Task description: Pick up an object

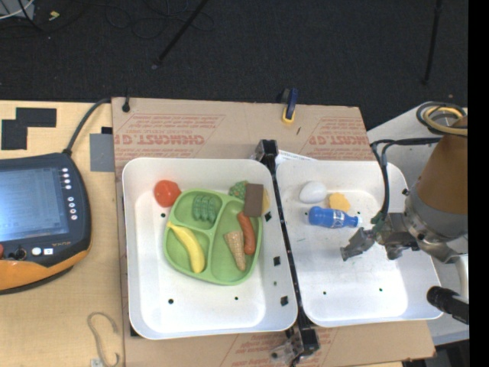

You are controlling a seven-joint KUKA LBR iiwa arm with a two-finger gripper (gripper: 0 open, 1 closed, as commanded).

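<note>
The right bin holds a blue bottle lying on its side, a white rounded object and a small yellow object close together near its far left. My gripper hangs low over the right bin, a short way to the right of and nearer than the blue bottle, and apart from it. Nothing shows in its grasp. The left bin holds a green divided plate with a banana, a carrot, a red sausage and green pods.
A red tomato lies beside the plate, and a brown block rests at its far right corner. A black divider separates the bins. A teach pendant sits at the left of the bench. A blue and yellow clamp stands behind.
</note>
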